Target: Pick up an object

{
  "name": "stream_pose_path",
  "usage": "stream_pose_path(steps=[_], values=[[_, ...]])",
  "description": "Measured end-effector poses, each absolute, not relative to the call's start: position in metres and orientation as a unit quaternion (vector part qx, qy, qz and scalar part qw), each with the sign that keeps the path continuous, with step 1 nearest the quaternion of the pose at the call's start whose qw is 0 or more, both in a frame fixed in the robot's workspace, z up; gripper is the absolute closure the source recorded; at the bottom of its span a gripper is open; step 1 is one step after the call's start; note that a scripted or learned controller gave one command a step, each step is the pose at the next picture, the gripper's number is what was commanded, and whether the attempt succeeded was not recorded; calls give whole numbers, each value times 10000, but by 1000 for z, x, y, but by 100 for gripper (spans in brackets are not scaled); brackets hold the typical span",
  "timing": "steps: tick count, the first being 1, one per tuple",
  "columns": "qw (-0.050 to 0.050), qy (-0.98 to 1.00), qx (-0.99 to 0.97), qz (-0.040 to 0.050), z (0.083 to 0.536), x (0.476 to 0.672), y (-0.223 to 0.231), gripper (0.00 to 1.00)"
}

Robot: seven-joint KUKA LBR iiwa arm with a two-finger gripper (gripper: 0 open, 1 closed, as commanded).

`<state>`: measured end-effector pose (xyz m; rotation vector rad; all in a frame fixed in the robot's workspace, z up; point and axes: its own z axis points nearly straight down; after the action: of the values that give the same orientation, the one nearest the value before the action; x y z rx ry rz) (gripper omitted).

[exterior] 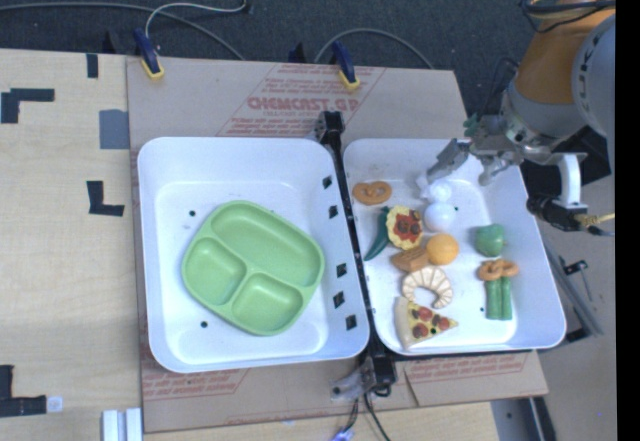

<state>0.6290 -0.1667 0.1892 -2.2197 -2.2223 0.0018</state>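
Note:
The right bin (535, 324) holds several toy foods: a white egg-like piece (438, 213), an orange ball (441, 249), a small round pizza (405, 226), a pizza slice (425, 321), a shrimp (428, 284), a brown pretzel (372, 193), a green lump (489, 239) and a green pod (498, 300). My gripper (470, 167) hovers over the back of this bin, just above and to the right of the white piece. It is open, its two grey fingers (442, 165) spread wide with nothing between them.
The left bin (160, 179) carries a green divided tray (252, 267). A black divider with clips (342, 219) separates the bins. The arm's orange band (555, 59) stands at the upper right. Cables run across the dark floor behind.

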Motion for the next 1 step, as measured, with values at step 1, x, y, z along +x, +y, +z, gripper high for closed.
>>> stream_pose_path(steps=[1], values=[[13, -7079, -7063, 8, 127, 666, -115, 0]])
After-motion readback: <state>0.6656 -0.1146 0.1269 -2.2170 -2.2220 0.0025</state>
